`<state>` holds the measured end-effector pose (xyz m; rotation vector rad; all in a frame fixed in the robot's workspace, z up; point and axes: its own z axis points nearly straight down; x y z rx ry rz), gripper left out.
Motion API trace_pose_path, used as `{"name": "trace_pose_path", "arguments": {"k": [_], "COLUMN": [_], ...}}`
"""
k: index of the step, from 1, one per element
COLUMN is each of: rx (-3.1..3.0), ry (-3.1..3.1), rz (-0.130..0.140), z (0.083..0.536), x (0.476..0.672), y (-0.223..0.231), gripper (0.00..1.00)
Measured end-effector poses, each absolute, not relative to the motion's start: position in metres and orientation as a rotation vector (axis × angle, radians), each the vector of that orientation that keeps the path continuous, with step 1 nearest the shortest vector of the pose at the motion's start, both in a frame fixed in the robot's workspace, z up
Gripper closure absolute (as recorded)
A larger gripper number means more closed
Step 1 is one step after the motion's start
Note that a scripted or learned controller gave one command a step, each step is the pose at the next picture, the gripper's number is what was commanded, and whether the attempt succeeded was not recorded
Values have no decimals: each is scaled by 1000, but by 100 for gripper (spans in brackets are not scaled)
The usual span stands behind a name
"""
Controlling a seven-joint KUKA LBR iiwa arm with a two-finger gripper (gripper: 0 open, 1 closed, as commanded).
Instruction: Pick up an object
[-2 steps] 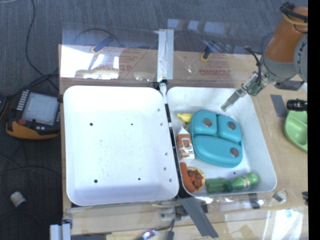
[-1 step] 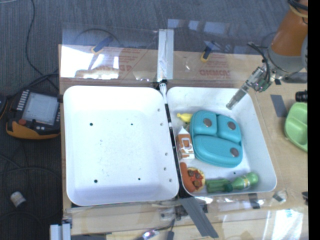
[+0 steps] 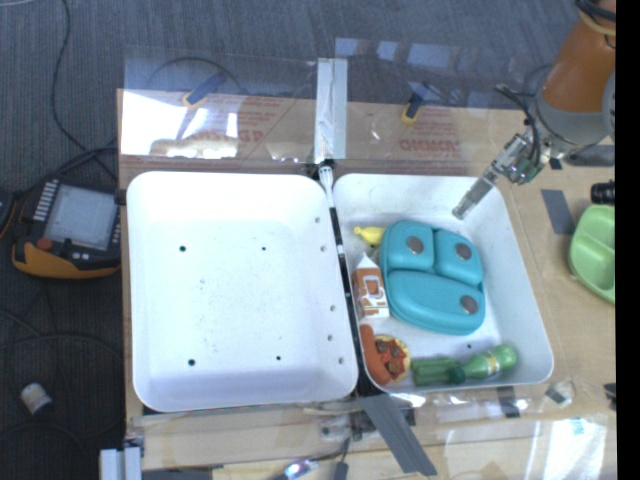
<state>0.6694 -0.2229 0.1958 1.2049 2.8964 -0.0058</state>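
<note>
While the tool (image 3: 466, 208) — grip unreadable — hovers, the green bottle (image 3: 466, 367) lies crosswise, cap rightward.

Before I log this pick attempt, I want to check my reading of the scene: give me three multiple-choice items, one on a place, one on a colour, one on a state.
1. Where does the teal tray lie?
A. left bin
B. right bin
C. the floor

2. What colour is the bottle at the near wall of the right bin?
A. green
B. red
C. white

3. How does the gripper stand?
A. pressed on the tray
B. in the left bin
C. above the right bin's far corner, touching no object

Key: B, it lies beside the snack pack; A, green throughout; C, bare bin floor shows around it.
</note>
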Motion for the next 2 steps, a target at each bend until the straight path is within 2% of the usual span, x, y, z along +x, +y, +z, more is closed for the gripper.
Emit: {"name": "trace_pose_path", "arguments": {"k": [1, 2], "rx": [900, 952], "ry": [3004, 2989], "rz": [-2, 4], "z": [107, 255], "x": [614, 652], "y": [-213, -210], "gripper": [0, 0]}}
